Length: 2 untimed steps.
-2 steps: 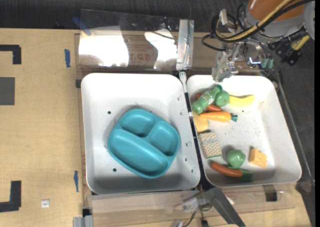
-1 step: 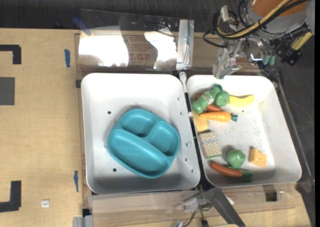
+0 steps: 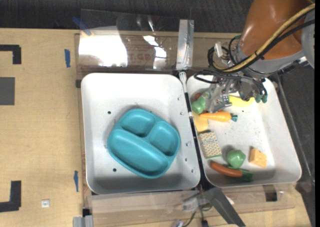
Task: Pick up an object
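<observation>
In the right bin (image 3: pixel 285 136) lie several toy foods. An orange carrot (image 3: pixel 218 117) rests near the bin's upper left, with a green pepper (image 3: pixel 199 105) and a yellow block (image 3: pixel 201 124) beside it. My gripper (image 3: pixel 220 99) hangs low over the bin's far left part, just above the carrot and next to a yellow piece (image 3: pixel 241 102). Cables and the wrist hide its tips. Nearer the front are a speckled cracker (image 3: pixel 210 144), a green apple (image 3: pixel 236 158), a cheese wedge (image 3: pixel 258 157) and a red sausage (image 3: pixel 227 170).
The left bin (image 3: pixel 95 96) holds a teal divided plate (image 3: pixel 144 142). A metal divider (image 3: pixel 184 46) and a clear sheet stand behind the bins. The arm's orange band (image 3: pixel 275 16) looms over the right bin's far corner.
</observation>
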Motion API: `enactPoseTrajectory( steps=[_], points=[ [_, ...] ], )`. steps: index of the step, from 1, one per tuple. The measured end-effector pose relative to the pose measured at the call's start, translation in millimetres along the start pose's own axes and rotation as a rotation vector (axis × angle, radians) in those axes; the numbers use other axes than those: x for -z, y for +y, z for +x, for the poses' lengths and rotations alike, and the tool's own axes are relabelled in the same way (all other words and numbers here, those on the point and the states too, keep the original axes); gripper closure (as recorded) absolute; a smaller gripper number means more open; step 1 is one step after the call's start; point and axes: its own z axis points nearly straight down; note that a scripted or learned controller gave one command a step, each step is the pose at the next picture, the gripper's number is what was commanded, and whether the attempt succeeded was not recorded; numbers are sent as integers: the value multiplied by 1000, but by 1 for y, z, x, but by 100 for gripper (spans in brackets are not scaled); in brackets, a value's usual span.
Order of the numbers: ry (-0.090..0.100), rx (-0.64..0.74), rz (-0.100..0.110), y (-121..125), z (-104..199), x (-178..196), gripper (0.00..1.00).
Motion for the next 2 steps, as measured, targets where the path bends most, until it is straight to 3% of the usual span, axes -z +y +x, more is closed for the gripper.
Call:
enactPoseTrajectory(
  steps=[1, 2],
  points=[
    [2, 299, 0, -13, 39, -78, 100],
    [-6, 295, -2, 52, -28, -71, 100]
  ],
)
